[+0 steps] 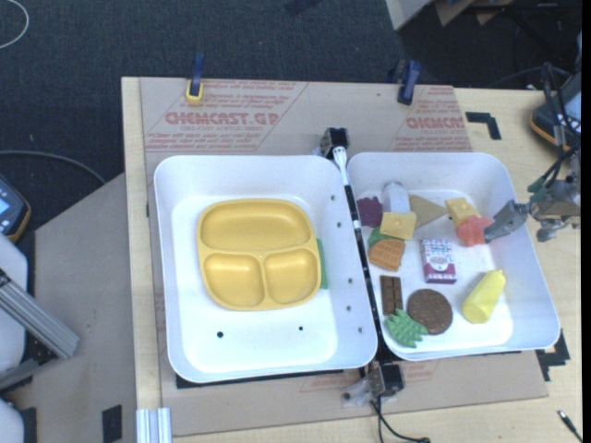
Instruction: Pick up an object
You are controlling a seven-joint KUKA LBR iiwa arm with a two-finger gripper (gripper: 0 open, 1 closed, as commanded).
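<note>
Camera view showed the task barely begun: nothing had been lifted, and every object lay on a bin floor. The tool reached in from the right, low over the right rim of the right bin, its grey fingers pointing left toward a salmon-pink block. The fingertips looked to be just beside or touching that block, but the picture was too small and blurred to say whether they were apart or together, so I cannot tell their state, and nothing showed between them.

The right bin held the candidates. Along the back lay a purple piece, a small white bottle, a tan wedge and a yellow block. In the middle sat a yellow cheese square, an orange-brown toast piece and a small red-and-white packet. Toward the front were a dark chocolate bar, a green leafy piece, a round brown patty and a yellow lemon-like toy.

The left bin carried a yellow divided plate, well apart from the tool.

By my reading, the pink block was the likely target. Closing on it, gripping it and raising it clear of the bin were all left to do.
</note>
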